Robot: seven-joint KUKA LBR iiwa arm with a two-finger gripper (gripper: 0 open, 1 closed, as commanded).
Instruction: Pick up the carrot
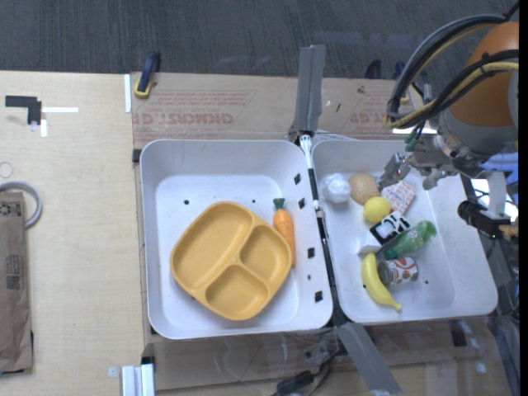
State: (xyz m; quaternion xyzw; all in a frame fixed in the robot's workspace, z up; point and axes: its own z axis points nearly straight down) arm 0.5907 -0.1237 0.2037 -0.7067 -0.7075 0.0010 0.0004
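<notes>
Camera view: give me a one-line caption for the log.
Carrot lies in the left bin beside the yellow plate, while the gripper hovers over the right bin of assorted items.

- Light even, bright, diffuse from overhead; no hard shadows.
- Two shallow white plastic bins (pixel 157 246) near overexposed, inner walls washed pale.
- Soft shadow under the yellow three-part plastic plate (pixel 233 259), lower left rim.
- Pale wooden bench top (pixel 74 221) sharp; dark carpet (pixel 206 15) at top dim.
- Grey arm with orange band (pixel 487 81) slightly soft against the rest.
</notes>
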